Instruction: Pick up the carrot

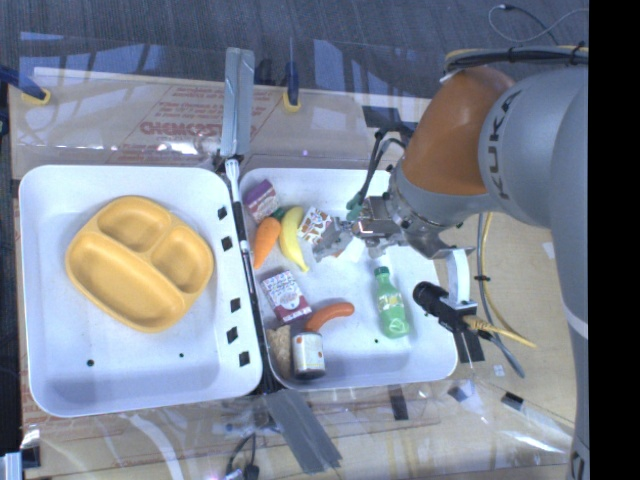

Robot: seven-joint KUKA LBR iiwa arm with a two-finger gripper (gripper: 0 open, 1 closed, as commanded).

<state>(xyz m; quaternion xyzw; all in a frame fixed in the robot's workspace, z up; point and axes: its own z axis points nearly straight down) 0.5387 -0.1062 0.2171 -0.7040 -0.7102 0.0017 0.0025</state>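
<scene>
The carrot (pixel 265 240), orange and short, lies near the left wall of the right bin (pixel 432 353), its tip pointing down-left. A yellow banana (pixel 293 238) lies right beside it. My gripper (pixel 347 234) hangs low over the bin's upper middle, to the right of the carrot and beyond the banana. It sits against a small white-and-red snack packet (pixel 318 230). Nothing of the carrot is near the gripper.
The right bin also holds a purple-topped packet (pixel 262 200), a red packet (pixel 283 293), a sausage (pixel 330 315), a green bottle (pixel 390 303) and a can (pixel 308 353). A yellow divided plate (pixel 140 260) lies in the left bin (pixel 60 368).
</scene>
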